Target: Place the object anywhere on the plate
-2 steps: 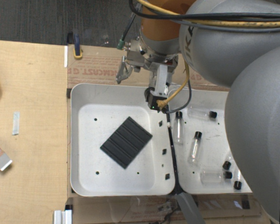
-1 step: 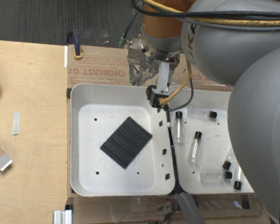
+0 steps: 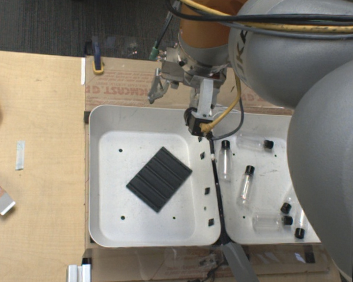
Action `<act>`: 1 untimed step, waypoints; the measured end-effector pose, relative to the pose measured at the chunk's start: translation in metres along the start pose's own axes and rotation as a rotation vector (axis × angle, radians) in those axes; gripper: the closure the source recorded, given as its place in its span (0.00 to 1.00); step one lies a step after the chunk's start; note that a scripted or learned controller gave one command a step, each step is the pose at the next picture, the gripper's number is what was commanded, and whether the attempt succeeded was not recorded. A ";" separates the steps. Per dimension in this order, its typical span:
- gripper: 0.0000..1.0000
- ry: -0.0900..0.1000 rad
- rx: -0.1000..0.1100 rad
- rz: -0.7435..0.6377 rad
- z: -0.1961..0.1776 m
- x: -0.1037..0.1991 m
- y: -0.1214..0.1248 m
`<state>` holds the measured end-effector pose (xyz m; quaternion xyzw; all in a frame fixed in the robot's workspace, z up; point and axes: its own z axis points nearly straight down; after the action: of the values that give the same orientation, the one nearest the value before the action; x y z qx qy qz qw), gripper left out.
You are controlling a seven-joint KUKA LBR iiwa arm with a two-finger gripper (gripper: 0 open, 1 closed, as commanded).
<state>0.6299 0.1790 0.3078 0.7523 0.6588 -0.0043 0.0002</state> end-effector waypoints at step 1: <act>0.00 0.003 -0.002 -0.122 0.000 0.005 -0.035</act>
<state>0.5958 0.1891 0.3080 0.7108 0.7034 -0.0023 -0.0004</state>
